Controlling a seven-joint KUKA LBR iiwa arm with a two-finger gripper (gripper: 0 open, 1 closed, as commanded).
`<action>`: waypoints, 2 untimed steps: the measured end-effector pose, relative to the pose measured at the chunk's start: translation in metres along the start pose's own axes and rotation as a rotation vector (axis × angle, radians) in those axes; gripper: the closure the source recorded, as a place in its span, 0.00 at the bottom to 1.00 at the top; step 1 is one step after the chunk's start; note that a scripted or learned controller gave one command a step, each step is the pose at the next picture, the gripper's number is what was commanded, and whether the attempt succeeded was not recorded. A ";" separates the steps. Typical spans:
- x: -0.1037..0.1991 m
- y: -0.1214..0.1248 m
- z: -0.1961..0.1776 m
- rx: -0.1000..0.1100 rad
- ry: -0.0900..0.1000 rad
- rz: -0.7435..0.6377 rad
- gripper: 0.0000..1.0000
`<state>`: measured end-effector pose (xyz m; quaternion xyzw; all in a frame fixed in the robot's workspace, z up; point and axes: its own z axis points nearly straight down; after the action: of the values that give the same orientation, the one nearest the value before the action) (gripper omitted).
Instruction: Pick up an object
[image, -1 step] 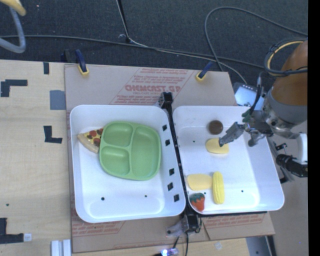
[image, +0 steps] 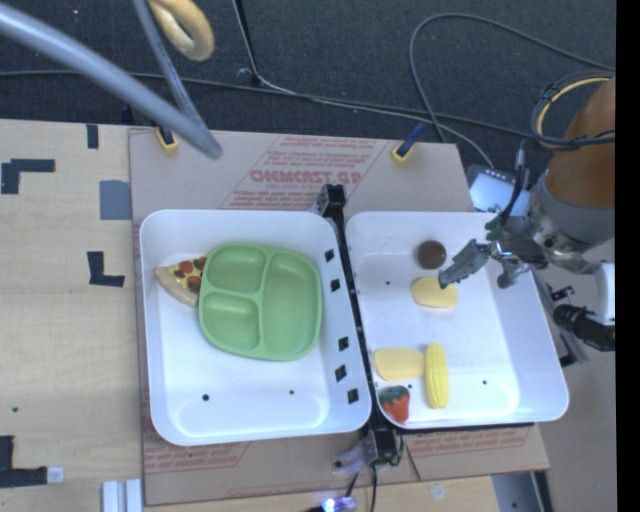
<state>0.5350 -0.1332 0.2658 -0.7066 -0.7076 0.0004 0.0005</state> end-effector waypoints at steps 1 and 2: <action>0.004 0.002 0.064 0.005 0.001 0.001 0.00; 0.015 0.001 0.121 0.005 0.001 0.000 0.00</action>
<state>0.5354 -0.1179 0.1451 -0.7067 -0.7075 0.0020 0.0027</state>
